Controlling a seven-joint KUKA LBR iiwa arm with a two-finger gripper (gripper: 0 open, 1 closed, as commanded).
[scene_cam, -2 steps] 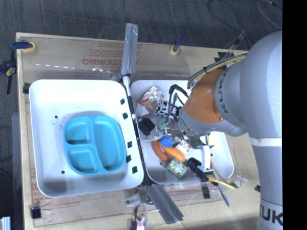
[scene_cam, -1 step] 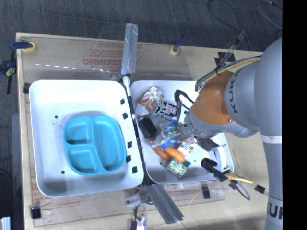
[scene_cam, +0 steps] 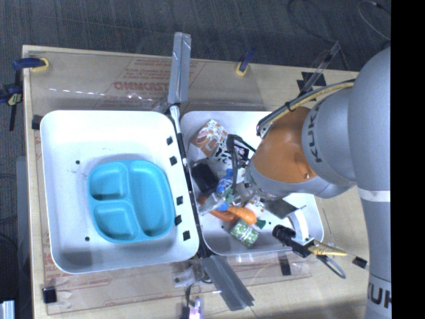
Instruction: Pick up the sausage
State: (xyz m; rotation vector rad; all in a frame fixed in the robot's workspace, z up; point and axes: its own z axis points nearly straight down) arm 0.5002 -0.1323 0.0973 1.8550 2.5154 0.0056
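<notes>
Grey arm [scene_cam: 345, 138], orange band [scene_cam: 285, 158] above the wrist, looms closest to the lens as it reaches in from the right over the right-hand bin.

At far left, a blue clamp [scene_cam: 30, 63] grips the far corner of the bench [scene_cam: 99, 78]. The left bin [scene_cam: 60, 178] holds a blue tray [scene_cam: 129, 201] with three compartments, lying flat near the middle of the floor. A metal bar [scene_cam: 179, 65] stands at the far edge, in line with the wall where the two bins meet, and black clips [scene_cam: 178, 178] dot that wall.

The right bin [scene_cam: 312, 230] is crowded along its left half. A brown-and-white packet [scene_cam: 209, 137] lies in the far left corner. A black block [scene_cam: 204, 176] sits nearer, close to the left wall. An orange oblong piece, taken here as the sausage [scene_cam: 234, 213], lies on the floor toward the near side, pointing left to right. A green can [scene_cam: 244, 232] lies tilted just beside it, on its near right.

The gripper [scene_cam: 238, 193] hangs low in the clutter, between the block and the wrist, just on the far side of the sausage. Whether it is released or clenched cannot be told, as the wrist covers it from above. Nothing is seen grasped, and the sausage lies on the bin floor.
</notes>
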